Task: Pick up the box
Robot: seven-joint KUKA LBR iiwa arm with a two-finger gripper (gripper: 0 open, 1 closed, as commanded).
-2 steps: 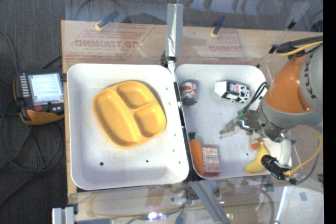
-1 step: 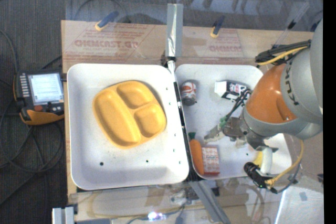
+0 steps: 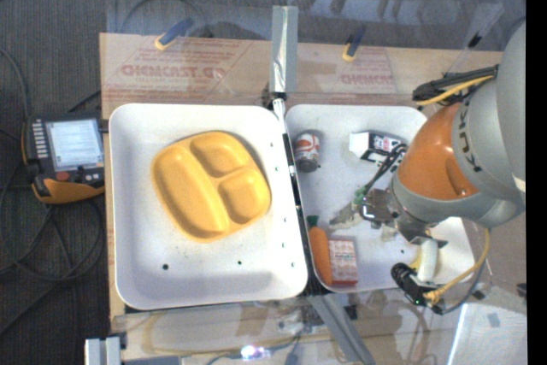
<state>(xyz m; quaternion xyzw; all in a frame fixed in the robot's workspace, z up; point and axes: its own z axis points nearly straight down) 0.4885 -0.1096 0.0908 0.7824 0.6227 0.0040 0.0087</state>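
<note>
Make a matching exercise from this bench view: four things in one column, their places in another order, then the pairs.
Things:
1. yellow tray
2. can
3. box
4. handheld screen unit

Places:
A. near edge of the right bin, beside an orange carrot-like thing
B. on the floor, left of the bench
C. middle of the left bin
D. far left corner of the right bin

Pairs: 1-C, 2-D, 3-A, 4-B

Yellow divided tray (image 3: pixel 211 184), white bins (image 3: pixel 137 269), orange carrot (image 3: pixel 318 250), red-and-white patterned box (image 3: pixel 343 261)
</note>
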